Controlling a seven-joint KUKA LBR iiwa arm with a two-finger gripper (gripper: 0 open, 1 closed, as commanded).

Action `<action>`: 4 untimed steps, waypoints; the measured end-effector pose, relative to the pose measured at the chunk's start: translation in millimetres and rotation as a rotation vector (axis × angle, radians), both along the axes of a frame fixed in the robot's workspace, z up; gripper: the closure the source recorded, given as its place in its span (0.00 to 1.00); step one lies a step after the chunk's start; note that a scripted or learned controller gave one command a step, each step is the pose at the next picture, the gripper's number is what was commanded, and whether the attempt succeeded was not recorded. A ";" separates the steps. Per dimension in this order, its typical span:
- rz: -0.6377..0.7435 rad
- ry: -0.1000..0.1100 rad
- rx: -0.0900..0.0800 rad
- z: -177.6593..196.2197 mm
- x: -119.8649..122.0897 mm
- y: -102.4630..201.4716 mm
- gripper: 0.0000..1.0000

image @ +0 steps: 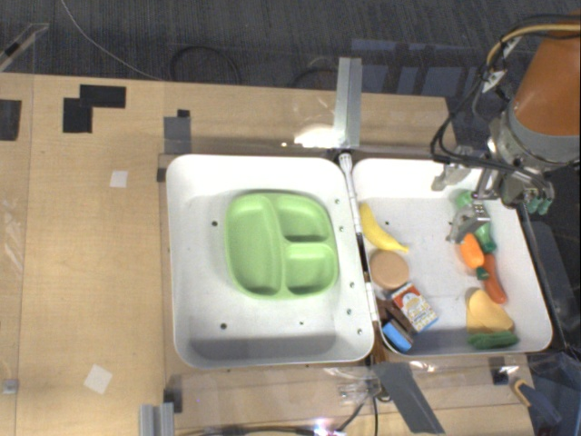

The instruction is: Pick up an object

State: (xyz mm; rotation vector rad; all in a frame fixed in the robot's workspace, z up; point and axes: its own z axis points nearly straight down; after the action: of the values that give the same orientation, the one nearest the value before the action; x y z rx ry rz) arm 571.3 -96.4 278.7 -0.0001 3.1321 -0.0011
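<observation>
The arm [545,89] reached in from the right, its orange band high over the far right corner of the right bin [422,184]. The gripper [468,218] hung low over that bin's right side, its fingers [457,230] pointing down just above a small green item [486,236] and the top of a carrot [474,252]. How far the fingers were parted could not be told (they were too small and blurred against the bin floor), and nothing was seen between them.

The carrot lay slanted along the right wall, with a darker orange-red piece [494,286] just below it. Nearer the front right corner sat a yellow wedge [487,312] resting on a green strip [493,339]. On the bin's left side a banana [379,230] lay by the divider; a round tan disc [389,268] sat just below it, then a small red and white box [415,309], tilted, and a blue piece [396,336] at the front left corner.

The left bin [195,243] held a green tray [279,243] with three compartments, lying flat near the middle.
</observation>
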 end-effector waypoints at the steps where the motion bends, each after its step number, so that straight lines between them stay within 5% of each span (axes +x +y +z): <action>1: -0.023 -0.003 -0.001 -180.2 -4.3 -10.8 0.00; 2: 0.055 -0.006 -0.005 -126.0 25.5 -81.1 0.00; 3: 0.041 -0.006 -0.002 -189.0 18.1 -75.5 0.00; 4: 0.047 -0.021 -0.006 -173.7 23.0 -74.6 1.00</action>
State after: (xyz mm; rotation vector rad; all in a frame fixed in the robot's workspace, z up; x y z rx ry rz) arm 594.3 -171.0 105.0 -0.0730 3.1099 -0.0096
